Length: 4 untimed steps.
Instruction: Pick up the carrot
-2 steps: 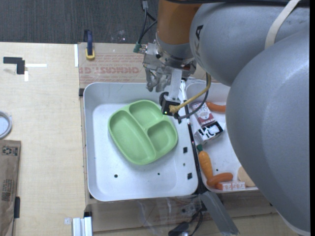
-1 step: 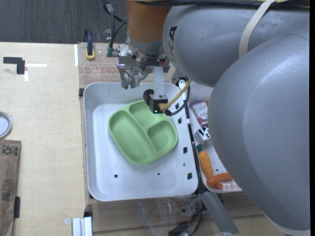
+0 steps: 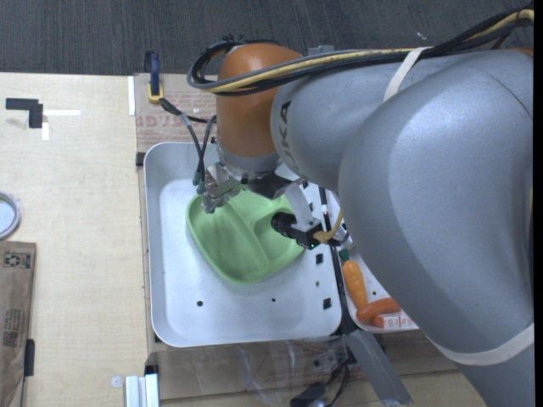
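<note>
Carrot (image 3: 354, 287): lying in the right bin (image 3: 349, 315), just beside that bin's left wall, long axis about parallel to this wall. Partly covered on its right side by the big grey arm (image 3: 441, 185). Not between any jaws, not touched by the gripper. At its near end, a second orange piece (image 3: 376, 310) with a white and red label next to it; touching the carrot or not, impossible to tell.

Gripper (image 3: 209, 192): well apart from the carrot, down in the left bin (image 3: 237, 320), at the far left rim of a green bowl (image 3: 242, 248). Hanging under the orange band (image 3: 250, 100), with black cables (image 3: 202, 68) looping around it. State of the jaws: cannot tell from this angle, the tips being small and dark against the bowl rim. Nothing seen gripped.

Green bowl: tilted a little, resting on the floor of the left bin, nearer to the bin's far right corner than to its near left corner. A few small dark spots on the bare white floor near the bin's near edge.

On the wooden bench (image 3: 76, 185), left of the bins: a black L-shaped mark (image 3: 25, 108) toward the far left corner, a brown paper piece (image 3: 17, 299) at the left edge.
</note>
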Each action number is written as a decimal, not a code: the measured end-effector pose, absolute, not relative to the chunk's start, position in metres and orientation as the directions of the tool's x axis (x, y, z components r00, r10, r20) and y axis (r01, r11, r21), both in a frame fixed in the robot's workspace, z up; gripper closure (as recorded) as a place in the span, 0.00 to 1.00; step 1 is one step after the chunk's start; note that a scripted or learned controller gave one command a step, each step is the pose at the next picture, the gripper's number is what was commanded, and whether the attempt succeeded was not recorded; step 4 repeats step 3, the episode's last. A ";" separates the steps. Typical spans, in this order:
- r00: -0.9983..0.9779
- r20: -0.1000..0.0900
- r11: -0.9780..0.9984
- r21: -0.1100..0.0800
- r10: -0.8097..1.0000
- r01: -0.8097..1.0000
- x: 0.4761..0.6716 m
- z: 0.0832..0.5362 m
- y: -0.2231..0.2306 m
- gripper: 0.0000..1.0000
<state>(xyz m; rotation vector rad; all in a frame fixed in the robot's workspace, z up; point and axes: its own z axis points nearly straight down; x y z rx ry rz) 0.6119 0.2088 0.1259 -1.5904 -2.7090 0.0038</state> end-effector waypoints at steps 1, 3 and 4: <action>-0.598 0.000 0.598 0.019 0.802 0.802 0.639 0.105 0.185 1.00; -0.378 -0.004 0.378 -0.001 0.926 0.926 0.655 0.241 0.220 1.00; -0.378 -0.004 0.378 -0.001 0.926 0.926 0.655 0.241 0.220 1.00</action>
